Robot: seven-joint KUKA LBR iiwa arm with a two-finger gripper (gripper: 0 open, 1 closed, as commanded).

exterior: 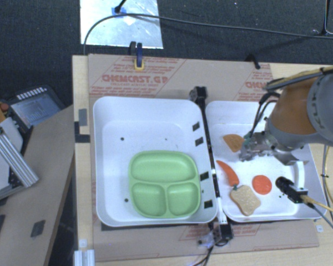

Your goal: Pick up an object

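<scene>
One green tray point(164, 183) left; four food pieces right, near claw point(248, 150)

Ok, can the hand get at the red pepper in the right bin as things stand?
Probably yes. The red pepper lies bare on the floor of the right bin, just below and left of the hand, with nothing over it. The bread slice lies close below it.

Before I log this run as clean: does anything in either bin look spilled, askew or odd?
Nothing stands out. The green divided tray lies flat in the left bin. In the right bin, the orange chip-like piece, red pepper, red disc and toast slice lie apart, with the gripper beside the chip-like piece.
</scene>
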